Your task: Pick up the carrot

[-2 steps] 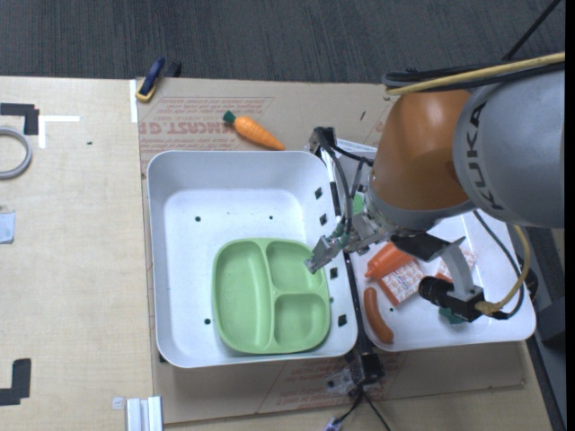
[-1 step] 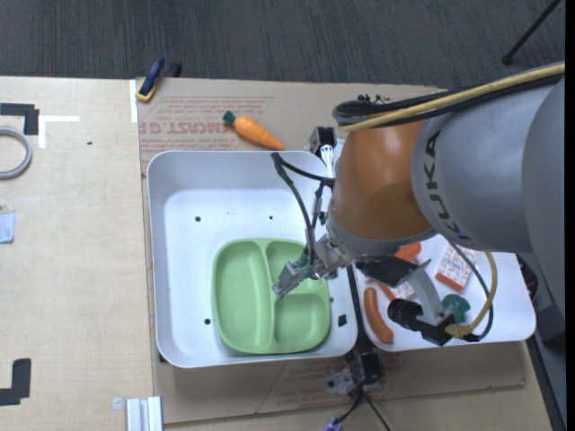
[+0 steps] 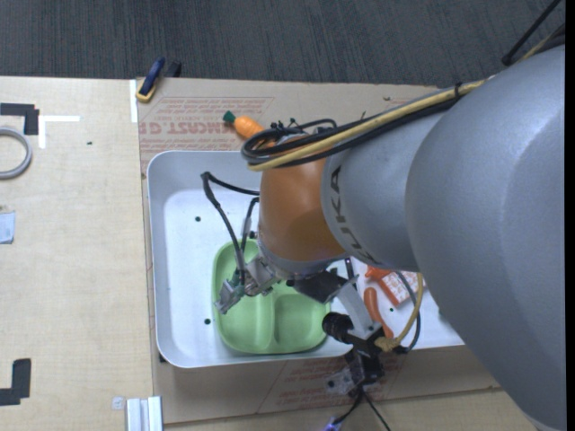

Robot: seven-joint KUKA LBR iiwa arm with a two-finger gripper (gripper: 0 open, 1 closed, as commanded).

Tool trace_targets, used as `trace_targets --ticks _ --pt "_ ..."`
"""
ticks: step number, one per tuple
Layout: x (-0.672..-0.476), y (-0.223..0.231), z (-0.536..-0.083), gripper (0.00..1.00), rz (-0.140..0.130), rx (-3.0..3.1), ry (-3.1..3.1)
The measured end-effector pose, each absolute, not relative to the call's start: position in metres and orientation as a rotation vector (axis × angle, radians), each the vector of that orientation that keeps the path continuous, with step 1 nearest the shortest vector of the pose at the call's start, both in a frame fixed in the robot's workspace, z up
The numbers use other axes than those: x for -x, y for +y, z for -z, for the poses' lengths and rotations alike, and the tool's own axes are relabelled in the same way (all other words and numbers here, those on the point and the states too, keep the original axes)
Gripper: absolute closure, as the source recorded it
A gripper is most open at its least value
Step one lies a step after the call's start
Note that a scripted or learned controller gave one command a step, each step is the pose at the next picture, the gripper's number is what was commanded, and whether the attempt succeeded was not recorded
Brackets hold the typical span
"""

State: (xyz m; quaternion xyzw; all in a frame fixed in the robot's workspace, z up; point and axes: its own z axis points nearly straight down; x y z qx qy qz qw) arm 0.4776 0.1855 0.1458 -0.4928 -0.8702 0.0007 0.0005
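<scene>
The carrot [image 3: 244, 125], orange with a green top, lies on the cardboard just beyond the far rim of the white bin [image 3: 180, 232]; the arm's cables cover its right end. My gripper [image 3: 235, 290] hangs low inside the bin, over the left part of a green divided dish [image 3: 269, 326]. It is well in front of the carrot and apart from it. I see nothing of the carrot at the gripper. The orange wrist band and the big grey arm hide the right side of the bin.
An orange and white packet [image 3: 392, 285] peeks out under the arm at the bin's right. A blue and yellow clip [image 3: 150, 78] sits at the cardboard's far left corner. A metal ring [image 3: 13, 153] lies on the bench at the left.
</scene>
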Motion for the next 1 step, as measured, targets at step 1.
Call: trace_targets --ticks 1 --pt "-0.4787 0.1850 -0.1554 1.00 -0.001 1.554 -2.730"
